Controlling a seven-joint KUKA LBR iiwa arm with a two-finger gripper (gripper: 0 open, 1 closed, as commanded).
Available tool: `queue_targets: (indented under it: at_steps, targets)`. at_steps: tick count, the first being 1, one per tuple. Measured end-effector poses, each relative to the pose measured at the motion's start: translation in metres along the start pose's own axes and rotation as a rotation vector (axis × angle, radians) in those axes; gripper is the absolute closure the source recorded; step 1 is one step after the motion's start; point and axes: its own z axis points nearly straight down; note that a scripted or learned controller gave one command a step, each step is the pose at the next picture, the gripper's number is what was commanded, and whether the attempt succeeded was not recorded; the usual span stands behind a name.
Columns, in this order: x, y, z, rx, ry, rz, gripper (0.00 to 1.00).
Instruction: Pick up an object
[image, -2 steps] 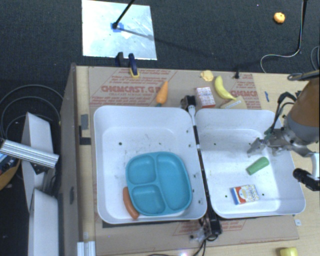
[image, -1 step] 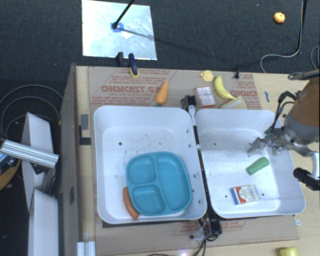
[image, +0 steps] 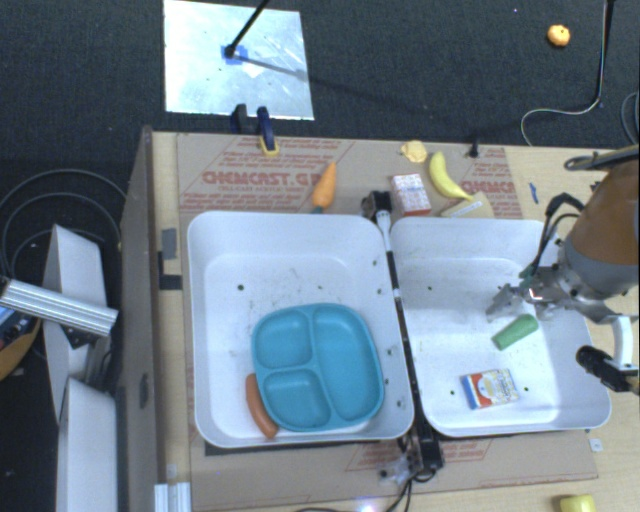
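Observation:
My gripper (image: 518, 298) hangs over the right bin (image: 440, 250), reaching in from the right on the grey and orange arm (image: 608, 235). Just below it a green block (image: 515, 331) lies tilted on the bin floor, close to the gripper's tip; I cannot tell whether they touch. A small white, red and blue box (image: 489, 388) lies nearer the front of the same bin. In the left bin (image: 230, 250) a blue divided plate (image: 318, 365) rests at the front, with an orange sausage (image: 260, 405) beside its left edge.
Behind the bins on the cardboard lie a carrot (image: 324, 186), a small pink box (image: 411, 193), a banana (image: 444, 178) and a yellow piece (image: 414, 151). A black clamp (image: 380, 206) sits where the bins meet.

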Motion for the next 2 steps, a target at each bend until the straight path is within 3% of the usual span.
queue_targets:
  at_steps: [1,2]
  targets:
    - [0.015,0.074,0.035,-0.009,-0.001,-0.007,0.0]
    - [-0.008,0.05,0.035,-0.001,-0.001,0.002,0.0]
